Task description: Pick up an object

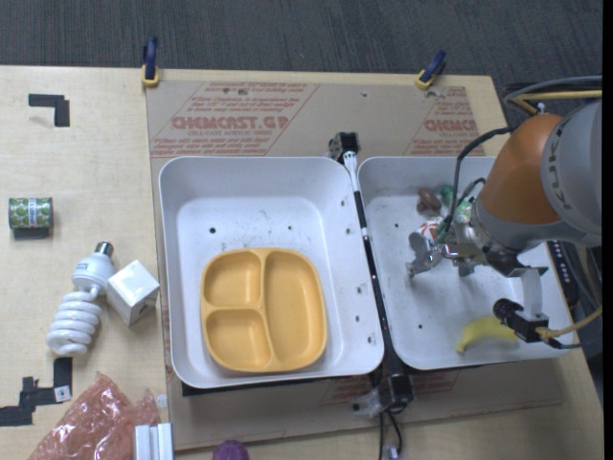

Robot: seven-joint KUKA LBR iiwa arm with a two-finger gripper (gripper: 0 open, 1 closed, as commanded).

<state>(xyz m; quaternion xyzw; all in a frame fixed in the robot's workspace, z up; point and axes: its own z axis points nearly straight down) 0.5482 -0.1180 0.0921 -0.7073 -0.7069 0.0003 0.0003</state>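
- On the desk's far left sit a small green can [30,214], a spiral light bulb [77,307] and a white cube [132,290], with pink mesh [101,420] at the lower edge.
- The left bin [182,209] holds a yellow divided plate [264,310], lying flat.
- The right bin [402,338] holds a banana [482,333] near its front right corner, its long axis running roughly left to right, and small dark bits [433,198] near the back wall.
- The gripper [439,255] hangs over the middle of the right bin, nothing visibly between its fingers; I cannot tell whether it is spread or pressed together.
- The banana lies toward the front and a little right of the gripper, near but apart; I judge it the likeliest target.
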